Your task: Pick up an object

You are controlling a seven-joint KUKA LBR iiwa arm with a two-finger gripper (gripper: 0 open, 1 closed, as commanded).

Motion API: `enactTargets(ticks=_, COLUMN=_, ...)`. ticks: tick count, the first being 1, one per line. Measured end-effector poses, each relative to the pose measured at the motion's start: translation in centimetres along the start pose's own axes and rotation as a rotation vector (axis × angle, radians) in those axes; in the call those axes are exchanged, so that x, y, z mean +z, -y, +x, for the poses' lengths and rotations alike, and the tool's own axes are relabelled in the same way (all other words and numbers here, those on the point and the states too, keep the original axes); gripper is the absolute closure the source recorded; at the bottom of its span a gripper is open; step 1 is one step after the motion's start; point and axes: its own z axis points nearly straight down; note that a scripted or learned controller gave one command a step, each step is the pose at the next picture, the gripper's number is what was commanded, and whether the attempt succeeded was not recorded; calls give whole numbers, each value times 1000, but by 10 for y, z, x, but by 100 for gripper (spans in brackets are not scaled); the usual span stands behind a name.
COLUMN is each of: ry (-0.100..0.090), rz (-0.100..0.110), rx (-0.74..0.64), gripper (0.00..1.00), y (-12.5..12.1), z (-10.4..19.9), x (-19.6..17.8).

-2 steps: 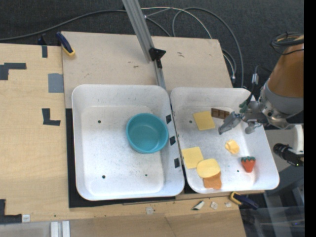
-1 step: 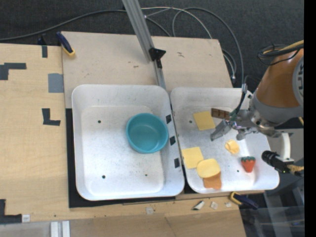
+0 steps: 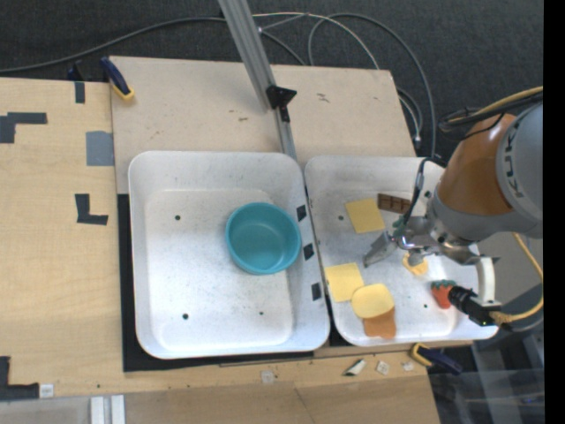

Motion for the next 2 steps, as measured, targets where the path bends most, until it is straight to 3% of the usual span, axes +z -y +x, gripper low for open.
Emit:
enactTargets(ticks=1, ry=0, rz=-4, rx=-2, gripper=100, y=-1, z=1, x=-13)
enactTargets(ticks=2, ry=2, rz=-11, rx=-1, gripper=100, y=-9, z=0, x=-59)
